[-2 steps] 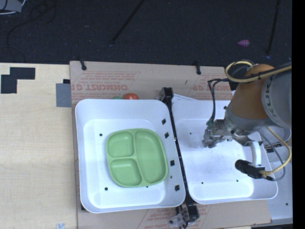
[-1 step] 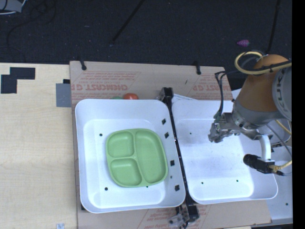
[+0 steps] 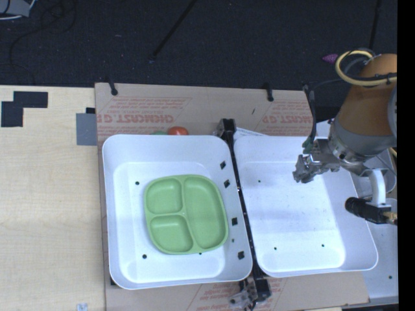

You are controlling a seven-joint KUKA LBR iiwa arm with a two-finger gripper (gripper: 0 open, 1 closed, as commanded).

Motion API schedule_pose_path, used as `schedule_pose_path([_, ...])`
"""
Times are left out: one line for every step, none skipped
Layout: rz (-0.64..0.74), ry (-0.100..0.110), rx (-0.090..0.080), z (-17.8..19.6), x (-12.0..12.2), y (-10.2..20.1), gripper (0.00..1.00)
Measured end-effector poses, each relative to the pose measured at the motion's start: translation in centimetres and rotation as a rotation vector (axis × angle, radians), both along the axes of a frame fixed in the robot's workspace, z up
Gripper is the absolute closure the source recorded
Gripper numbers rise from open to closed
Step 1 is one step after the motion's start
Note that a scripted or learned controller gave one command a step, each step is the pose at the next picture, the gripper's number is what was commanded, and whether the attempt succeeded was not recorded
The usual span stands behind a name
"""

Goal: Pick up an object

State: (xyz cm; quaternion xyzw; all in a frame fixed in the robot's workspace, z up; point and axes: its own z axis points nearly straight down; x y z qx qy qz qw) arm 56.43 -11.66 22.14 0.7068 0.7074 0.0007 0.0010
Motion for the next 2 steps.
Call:
schedule_pose_path([0.002, 0.006, 0.003, -0.9, 0.3, 5.0, 1.0])
schedule_pose_path([0.003, 0.006, 0.003, -1.1, 1.1, 10.1, 1.0])
